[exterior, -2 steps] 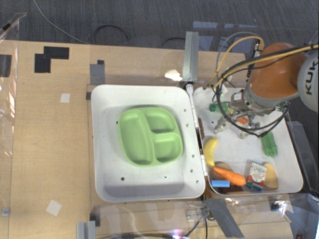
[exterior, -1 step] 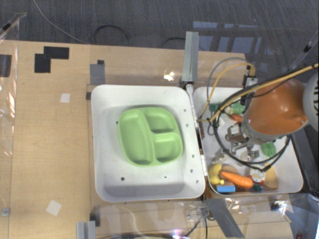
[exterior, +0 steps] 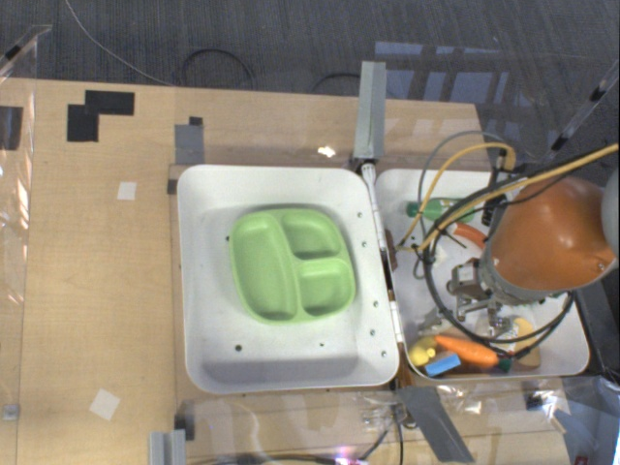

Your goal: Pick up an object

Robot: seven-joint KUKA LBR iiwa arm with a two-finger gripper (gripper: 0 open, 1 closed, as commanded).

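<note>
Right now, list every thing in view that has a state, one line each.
Green divided plate: upright, lying flat in the left bin.
Carrot: lying on its side near the front wall of the right bin.
Blue block: lying flat, touching the carrot.
Yellow toy: resting beside the blue block.
Arm: reached in over the right bin, above the toys.
</note>
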